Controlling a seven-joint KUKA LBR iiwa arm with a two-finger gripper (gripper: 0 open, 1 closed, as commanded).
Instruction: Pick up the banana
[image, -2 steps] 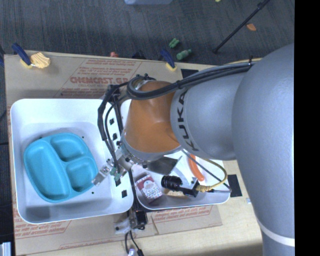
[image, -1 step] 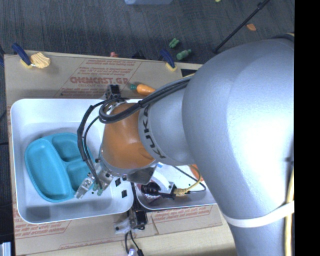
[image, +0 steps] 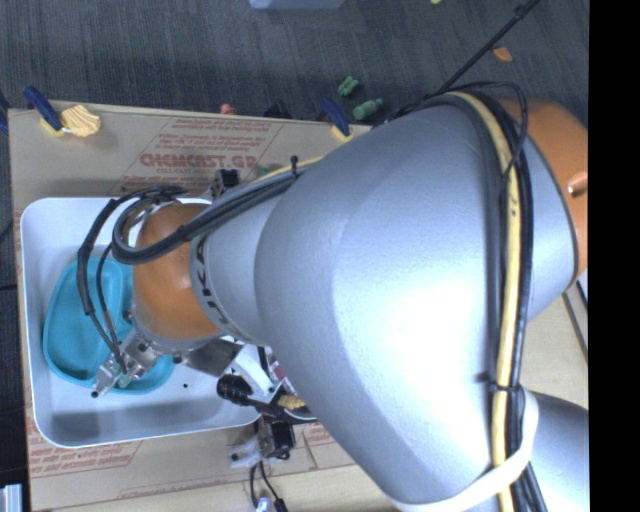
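Where the arm (image: 400, 300) sweeps across most of the frame, I see its orange wrist band (image: 170, 280) over the white bin (image: 40, 330) at lower left, above a turquoise object (image: 70, 330). I cannot make out the banana, nor tell how the jaws stand.

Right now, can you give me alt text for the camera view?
The grey arm with its orange band reaches from the right over the left white bin, covering most of it. A blue object lies in that bin beneath the wrist.
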